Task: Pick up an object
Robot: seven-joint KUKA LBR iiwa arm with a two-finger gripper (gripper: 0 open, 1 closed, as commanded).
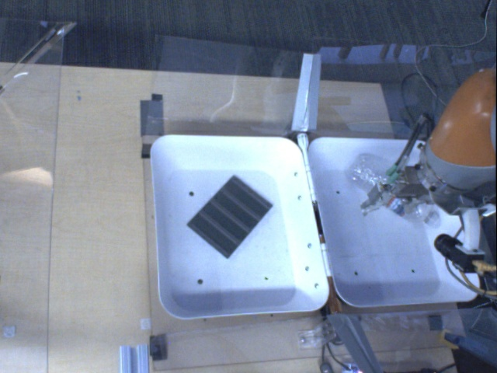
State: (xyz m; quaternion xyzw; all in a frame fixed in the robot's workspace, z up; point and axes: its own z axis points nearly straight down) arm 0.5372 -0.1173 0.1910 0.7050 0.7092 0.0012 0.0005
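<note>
I see two shallow white bins side by side on the wooden bench (pixel 85 231). The left bin (pixel 175 278) holds one thing: a flat dark grey ridged pad (pixel 231 215), lying turned like a diamond near the middle of the floor, well clear of every wall.

The right bin (pixel 373 274) holds something clear and crinkly, a clear plastic piece (pixel 365 169), near its far wall. It is see-through against the white floor, so I can barely trace its outline. More clear material shows just beside it, under the arm, and I cannot tell whether that is the same piece or another.

The arm (pixel 466 138) comes in from the right, its orange band and grey wrist cut off by the frame edge. The gripper (pixel 384 196) sits low over the right bin, pointing left, just beside the clear plastic. The metal parts at its tip blur into the plastic and its glare, so how the gripper stands, and whether anything sits in it, I cannot tell.

A metal divider (pixel 305 92) runs back from the gap between the bins.
</note>
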